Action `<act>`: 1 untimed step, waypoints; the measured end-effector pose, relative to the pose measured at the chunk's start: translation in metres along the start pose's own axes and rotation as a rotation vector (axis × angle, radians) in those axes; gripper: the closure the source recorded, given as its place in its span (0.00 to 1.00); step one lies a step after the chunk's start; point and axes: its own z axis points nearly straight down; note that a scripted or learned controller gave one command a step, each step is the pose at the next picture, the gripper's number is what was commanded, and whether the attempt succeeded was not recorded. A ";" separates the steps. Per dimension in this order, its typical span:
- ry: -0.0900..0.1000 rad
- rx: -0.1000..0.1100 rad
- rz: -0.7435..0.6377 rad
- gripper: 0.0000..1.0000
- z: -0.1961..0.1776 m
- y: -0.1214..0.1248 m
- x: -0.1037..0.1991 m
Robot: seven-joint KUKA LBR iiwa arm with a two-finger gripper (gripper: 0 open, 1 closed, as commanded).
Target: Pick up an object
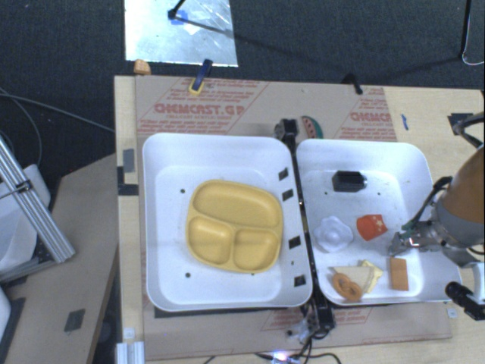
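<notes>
Even overhead light, soft shadows, mild glare on foil sheet (182, 20), slightly soft focus, low res

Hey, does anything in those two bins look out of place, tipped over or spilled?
Nothing looks spilled or damaged. The yellow divided tray lies slightly askew in the left bin. In the right bin, the black block, red piece, clear plastic item and orange block lie scattered loosely, near the gripper.

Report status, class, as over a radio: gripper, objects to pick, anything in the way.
Gripper low at right bin's right side, grip state unclear. Tan block just below it, red piece left of it. Nothing between them.
</notes>
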 end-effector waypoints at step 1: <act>0.000 0.000 0.000 1.00 0.000 0.000 0.000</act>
